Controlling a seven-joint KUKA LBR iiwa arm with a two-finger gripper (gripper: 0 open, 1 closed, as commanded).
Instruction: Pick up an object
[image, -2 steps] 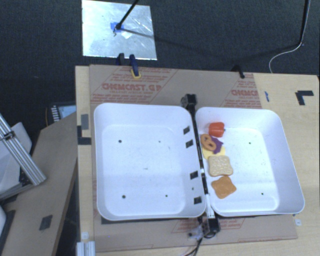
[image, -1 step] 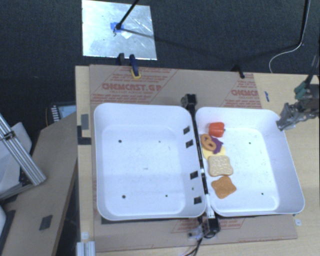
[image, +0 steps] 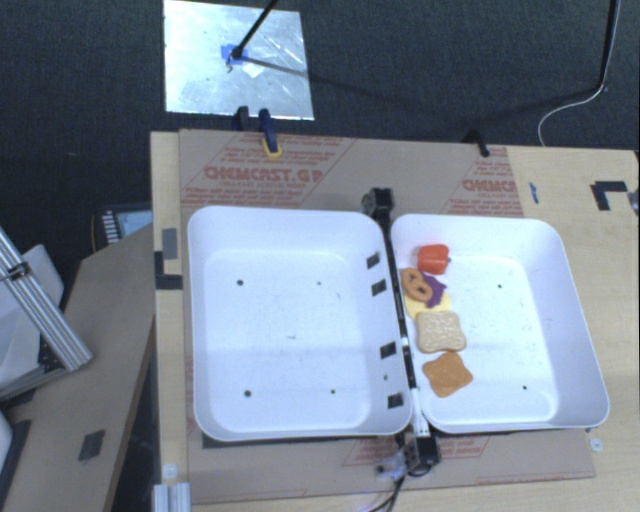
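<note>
Several small toy food pieces lie along the left side of the right bin (image: 560, 300). A red piece (image: 433, 258) is the farthest back. Just below it sits an orange ring-like piece (image: 417, 285) overlapping a purple piece (image: 436, 291) and a pale yellow piece (image: 441, 302). A tan square cracker-like piece (image: 440, 331) comes after that, and an orange-brown piece (image: 446, 374) lies nearest the front.
The left bin (image: 215, 300) adjoins the right one, joined by a black-clipped divider (image: 393, 300). Both rest on a cardboard sheet (image: 300, 170) on the bench. A shiny metal plate (image: 238, 60) lies on the dark floor behind. An aluminium frame (image: 40, 310) stands at left.
</note>
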